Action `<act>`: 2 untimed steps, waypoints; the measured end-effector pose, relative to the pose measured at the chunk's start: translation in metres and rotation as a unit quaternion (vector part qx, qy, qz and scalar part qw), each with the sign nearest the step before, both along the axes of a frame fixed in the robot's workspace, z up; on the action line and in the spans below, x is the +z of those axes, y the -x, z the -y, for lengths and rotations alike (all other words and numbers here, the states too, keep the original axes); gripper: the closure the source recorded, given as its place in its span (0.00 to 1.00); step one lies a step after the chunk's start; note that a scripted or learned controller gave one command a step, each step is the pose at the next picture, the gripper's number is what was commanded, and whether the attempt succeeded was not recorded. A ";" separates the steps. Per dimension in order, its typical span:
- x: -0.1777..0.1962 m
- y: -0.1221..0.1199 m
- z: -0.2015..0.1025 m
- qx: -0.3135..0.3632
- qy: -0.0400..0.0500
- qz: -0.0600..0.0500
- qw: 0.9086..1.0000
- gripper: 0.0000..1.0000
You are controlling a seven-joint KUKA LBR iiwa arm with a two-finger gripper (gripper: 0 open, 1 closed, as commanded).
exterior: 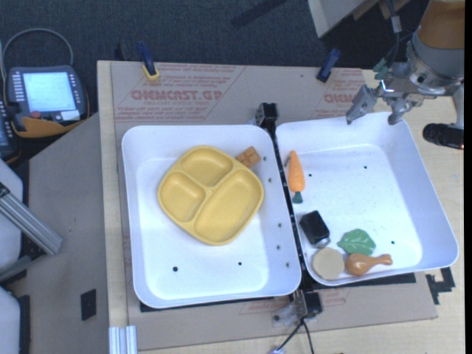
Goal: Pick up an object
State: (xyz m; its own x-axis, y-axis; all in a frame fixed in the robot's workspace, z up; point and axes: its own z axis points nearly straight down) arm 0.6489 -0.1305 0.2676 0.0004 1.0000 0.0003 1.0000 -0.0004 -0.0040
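My gripper point(377, 109) hangs above the far edge of the right bin point(413, 168), its two grey fingers spread apart with nothing between them. In that bin an orange toy carrot point(296, 172) lies along the left wall. Further forward sit a black block point(315, 227), a green leaf-shaped piece point(357, 240), a tan round disc point(328, 263) and a brown toy drumstick point(366, 262). All of them lie well below and to the left of the gripper. The left bin point(147, 257) holds a yellow divided plate point(212, 194) and a small brown block point(248, 156) at its far edge.
Both bins rest on a cardboard sheet point(184, 87) held by blue clamps point(150, 61) at the back. A teach pendant point(46, 94) lies off the bench at the far left. A metal rail point(26, 220) crosses at the left.
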 end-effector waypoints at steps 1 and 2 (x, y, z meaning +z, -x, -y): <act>0.002 -0.001 0.000 0.000 0.000 0.002 1.000 0.00; -0.057 0.004 -0.004 0.000 0.000 0.001 1.000 0.00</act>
State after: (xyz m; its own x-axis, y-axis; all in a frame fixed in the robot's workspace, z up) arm 0.6447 -0.1268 0.2110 0.0003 1.0000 0.0000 1.0000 -0.0003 -0.0012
